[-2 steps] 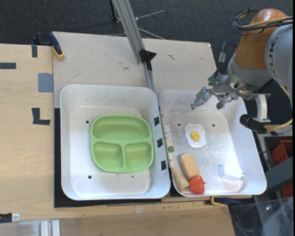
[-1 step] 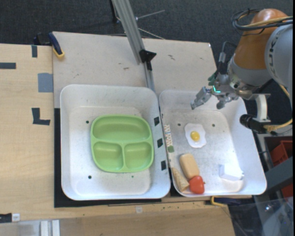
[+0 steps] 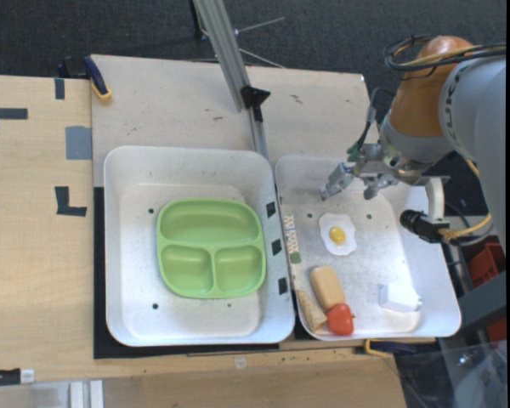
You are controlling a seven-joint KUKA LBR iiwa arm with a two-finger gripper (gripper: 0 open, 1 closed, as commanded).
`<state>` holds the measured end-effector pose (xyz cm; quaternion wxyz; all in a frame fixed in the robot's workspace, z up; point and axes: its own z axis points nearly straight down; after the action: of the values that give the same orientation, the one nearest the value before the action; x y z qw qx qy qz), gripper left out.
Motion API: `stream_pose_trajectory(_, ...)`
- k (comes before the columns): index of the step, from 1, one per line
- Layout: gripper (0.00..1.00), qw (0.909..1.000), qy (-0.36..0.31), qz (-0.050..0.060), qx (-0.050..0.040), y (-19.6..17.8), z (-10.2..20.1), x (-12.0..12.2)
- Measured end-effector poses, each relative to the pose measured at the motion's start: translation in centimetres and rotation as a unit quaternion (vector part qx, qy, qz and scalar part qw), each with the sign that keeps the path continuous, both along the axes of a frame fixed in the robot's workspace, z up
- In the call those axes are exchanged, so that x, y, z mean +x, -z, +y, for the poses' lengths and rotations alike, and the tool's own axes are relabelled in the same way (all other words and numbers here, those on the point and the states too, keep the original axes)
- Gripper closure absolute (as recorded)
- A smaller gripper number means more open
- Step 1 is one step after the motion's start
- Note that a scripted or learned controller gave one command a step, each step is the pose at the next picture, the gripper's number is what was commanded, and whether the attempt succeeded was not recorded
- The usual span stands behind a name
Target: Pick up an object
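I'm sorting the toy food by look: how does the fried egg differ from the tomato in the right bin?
The fried egg is flat, white with a yellow yolk; the tomato is round and red. The fried egg lies apart near the bin's middle, just below the tool; the tomato sits at the near edge, touching the bread piece. Both lie in the right bin, neither between the tool's fingers.

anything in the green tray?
No. The green tray in the left bin shows three bare compartments. Whatever lies under it is covered. Toy food sits in the right bin.
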<state>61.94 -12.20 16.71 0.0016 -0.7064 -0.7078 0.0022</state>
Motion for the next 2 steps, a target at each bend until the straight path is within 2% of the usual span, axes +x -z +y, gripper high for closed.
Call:
stream_pose_trajectory(1,0.0,1.0,0.0,0.001,0.0004,6.5,0.2,-0.3)
stream_pose_trajectory(2,0.0,1.0,0.0,-0.002,-0.0005,7.9,0.2,-0.3)
